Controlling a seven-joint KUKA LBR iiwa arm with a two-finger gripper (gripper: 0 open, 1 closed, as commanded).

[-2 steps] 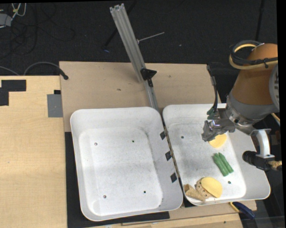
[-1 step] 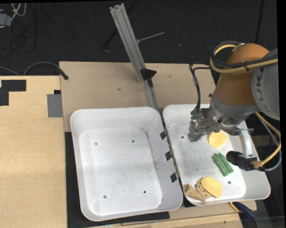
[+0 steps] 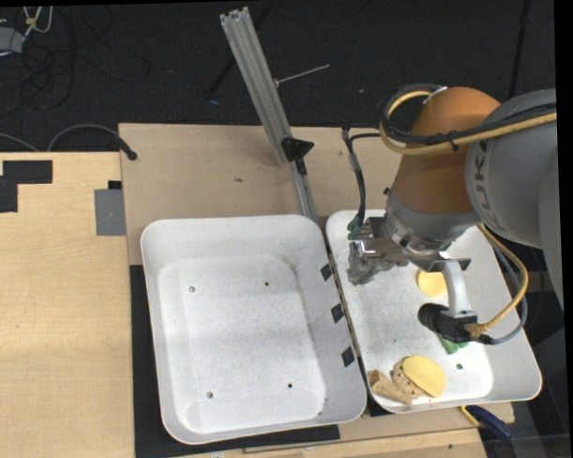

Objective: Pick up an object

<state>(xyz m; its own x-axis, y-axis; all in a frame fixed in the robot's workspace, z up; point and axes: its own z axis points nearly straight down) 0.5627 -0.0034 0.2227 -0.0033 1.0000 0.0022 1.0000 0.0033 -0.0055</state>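
White plastic, two shallow bins side by side on the tan surface (image 3: 200, 170), and I'm looking down on both at a slant. My arm (image 3: 453, 171) reaches in from the right, grey with the orange band bulging above the wrist, and it covers a good part of the right bin (image 3: 517, 380). The jaws (image 3: 363, 260) sit low over that bin's upper left area, just beside the wall shared with the left bin (image 3: 233, 319). I see a knot of grey metal there, too small and cluttered for me to tell whether the jaws are released or clenched, and I can't make out anything between them.

Pieces to pick from, all in the right bin: a yellow round piece (image 3: 423, 374) near the front edge, touching a crumbly tan chunk (image 3: 391, 387) on its left. Another yellow piece (image 3: 431, 284) peeks out mid-bin, partly hidden behind a pale bar on the wrist. A green item (image 3: 452, 340) lies below it, mostly covered by a black fitting and a yellow cable, so its shape is unclear to me.

A slanted metal rail (image 3: 263, 93) rises from between the bins toward the dark floor at the back.
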